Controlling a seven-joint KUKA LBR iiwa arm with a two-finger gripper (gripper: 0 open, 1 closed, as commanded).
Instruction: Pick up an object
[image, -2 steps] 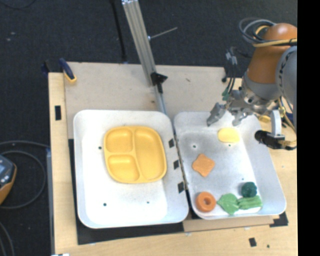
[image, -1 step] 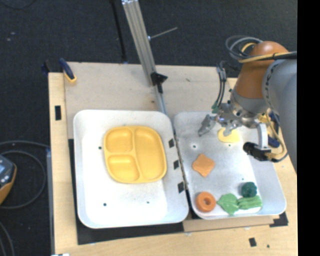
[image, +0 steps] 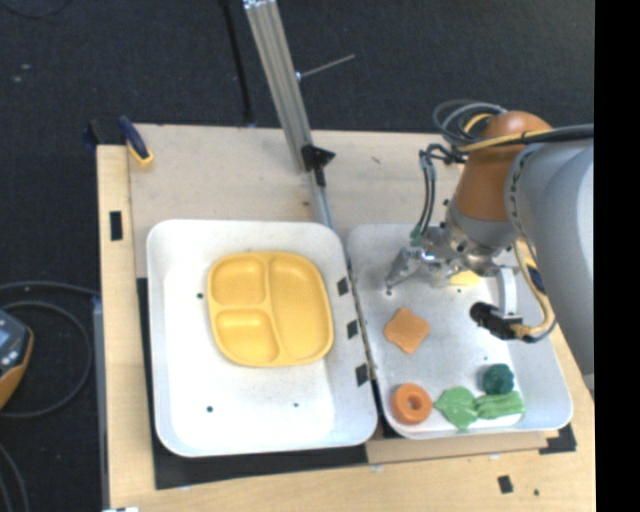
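Orange toast (image: 407, 329) lies in my right bin (image: 440, 425) just below the gripper (image: 405, 268), fingers spread wide, holding nothing.

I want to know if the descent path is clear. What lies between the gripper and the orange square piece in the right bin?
Nothing: in the camera view, bare white floor of the right bin separates the gripper from the orange square piece.

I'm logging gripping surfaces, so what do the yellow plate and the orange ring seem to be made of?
The yellow plate looks like moulded plastic, smooth with a faint sheen and three pressed compartments. The orange ring looks like matte rubber or soft plastic; too small to tell.
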